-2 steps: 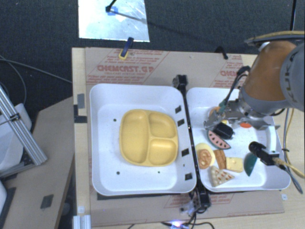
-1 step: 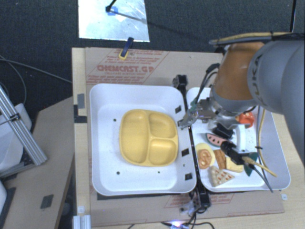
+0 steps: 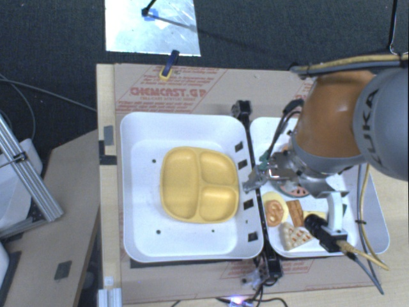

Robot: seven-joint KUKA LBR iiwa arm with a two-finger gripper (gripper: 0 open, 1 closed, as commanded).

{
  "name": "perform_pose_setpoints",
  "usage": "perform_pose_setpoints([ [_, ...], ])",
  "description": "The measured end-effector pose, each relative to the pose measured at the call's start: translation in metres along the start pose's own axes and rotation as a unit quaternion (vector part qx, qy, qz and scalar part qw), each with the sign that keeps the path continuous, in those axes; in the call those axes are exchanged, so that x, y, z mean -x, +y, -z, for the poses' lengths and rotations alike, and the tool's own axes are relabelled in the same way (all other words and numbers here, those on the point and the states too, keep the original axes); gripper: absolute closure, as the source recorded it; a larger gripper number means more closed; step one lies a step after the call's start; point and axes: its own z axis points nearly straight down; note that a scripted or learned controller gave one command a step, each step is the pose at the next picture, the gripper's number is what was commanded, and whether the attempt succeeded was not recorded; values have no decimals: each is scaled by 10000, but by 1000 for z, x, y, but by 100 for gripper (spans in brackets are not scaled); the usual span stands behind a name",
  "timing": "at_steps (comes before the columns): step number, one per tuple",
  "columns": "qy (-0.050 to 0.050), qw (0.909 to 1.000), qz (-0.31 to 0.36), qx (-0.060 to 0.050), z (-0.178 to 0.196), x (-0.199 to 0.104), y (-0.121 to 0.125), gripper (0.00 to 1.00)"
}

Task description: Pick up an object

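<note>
My gripper (image 3: 273,171) hangs low over the left part of the right bin (image 3: 377,235), under the arm's orange band and grey wrist. Just below it in that bin lie several small food pieces: a round yellow piece with a brown pretzel shape (image 3: 273,211), a brown cracker (image 3: 295,211) and a pale waffle piece (image 3: 294,237). A red and white piece (image 3: 295,189) peeks out from under the wrist. I see nothing that I can tell is held.
In the middle of the left bin (image 3: 137,171) lies a yellow divided plate (image 3: 199,184). A black divider with clips (image 3: 250,171) runs between the two bins. The bench carries a cardboard sheet (image 3: 169,88), with a shiny square panel (image 3: 152,16) beyond it.
</note>
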Motion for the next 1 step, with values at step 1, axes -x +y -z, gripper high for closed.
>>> perform_pose_setpoints([
  [1,-21,10000,-56,-35,-65,48,1,0],
])
